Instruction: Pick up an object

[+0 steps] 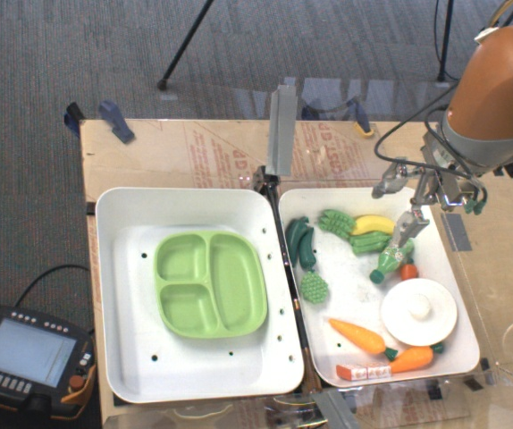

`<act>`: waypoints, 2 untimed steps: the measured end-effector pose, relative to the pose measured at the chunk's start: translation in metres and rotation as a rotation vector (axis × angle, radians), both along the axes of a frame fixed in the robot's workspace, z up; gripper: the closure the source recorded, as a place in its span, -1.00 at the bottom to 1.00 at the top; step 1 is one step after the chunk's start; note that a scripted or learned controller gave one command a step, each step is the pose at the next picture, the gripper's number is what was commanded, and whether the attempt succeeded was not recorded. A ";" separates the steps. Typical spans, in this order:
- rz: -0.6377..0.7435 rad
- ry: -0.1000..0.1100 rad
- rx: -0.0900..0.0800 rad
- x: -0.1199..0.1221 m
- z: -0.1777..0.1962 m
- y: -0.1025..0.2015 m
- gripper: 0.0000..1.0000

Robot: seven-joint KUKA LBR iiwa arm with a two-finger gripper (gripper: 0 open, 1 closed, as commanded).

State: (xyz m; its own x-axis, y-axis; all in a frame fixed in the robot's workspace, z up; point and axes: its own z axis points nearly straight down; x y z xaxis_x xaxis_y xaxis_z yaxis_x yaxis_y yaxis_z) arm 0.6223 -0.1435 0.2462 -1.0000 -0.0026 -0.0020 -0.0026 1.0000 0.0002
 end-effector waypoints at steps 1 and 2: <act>-0.068 0.004 0.002 0.015 -0.161 -0.030 -1.00; 0.028 0.000 0.001 -0.014 -0.158 -0.064 -1.00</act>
State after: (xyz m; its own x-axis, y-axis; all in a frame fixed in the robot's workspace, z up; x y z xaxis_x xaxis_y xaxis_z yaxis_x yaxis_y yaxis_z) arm 0.6081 -0.2079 0.0885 -0.9995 -0.0307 -0.0021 -0.0307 0.9995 0.0007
